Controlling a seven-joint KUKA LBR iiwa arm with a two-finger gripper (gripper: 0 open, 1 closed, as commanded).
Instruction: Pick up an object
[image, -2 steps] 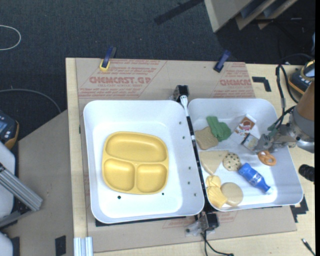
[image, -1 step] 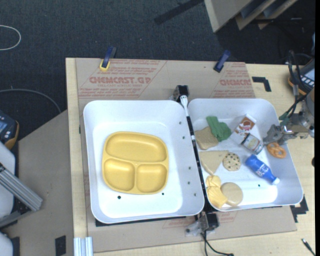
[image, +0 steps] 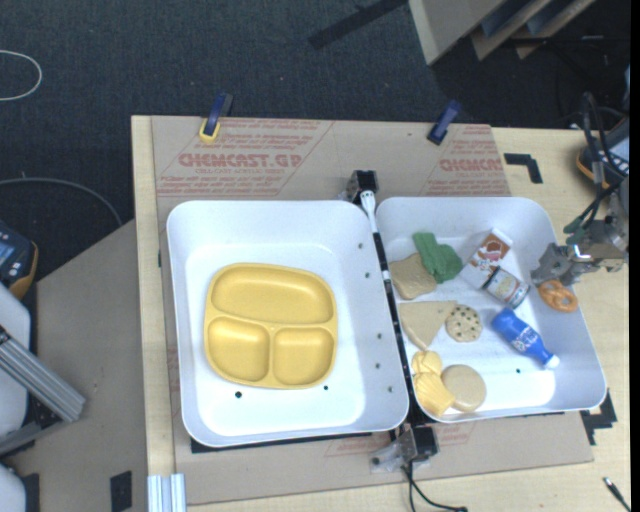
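Looks like the approach stage: gripper (image: 568, 262) sits at the right bin's (image: 585, 345) edge above the pretzel (image: 558, 295), can't tell its state; next it needs to drop onto something

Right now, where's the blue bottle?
In the camera view the blue bottle lies on its side in the right bin, near its right wall, just right of the cookie and below the small can.
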